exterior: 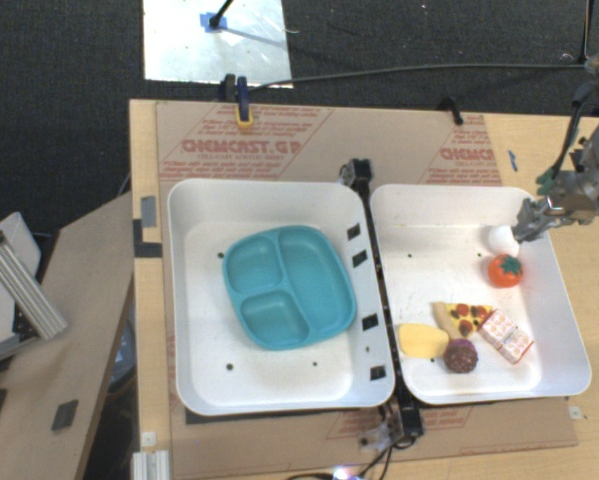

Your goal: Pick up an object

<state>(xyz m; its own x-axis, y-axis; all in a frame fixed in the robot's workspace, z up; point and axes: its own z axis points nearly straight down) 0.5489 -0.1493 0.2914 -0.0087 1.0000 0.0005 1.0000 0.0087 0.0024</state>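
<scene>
The gripper [527,225] hangs over the right bin [429,208] at its 2 o'clock corner, beside a white egg [500,238]; I cannot tell how it is set. A tomato [505,270] lies at the egg's 6 o'clock. Pizza [465,318], a yellow piece [422,341], a purple ball [460,356] and a carton [506,337] sit along 6 o'clock. A teal plate [289,286] fills the left bin [199,268].
</scene>
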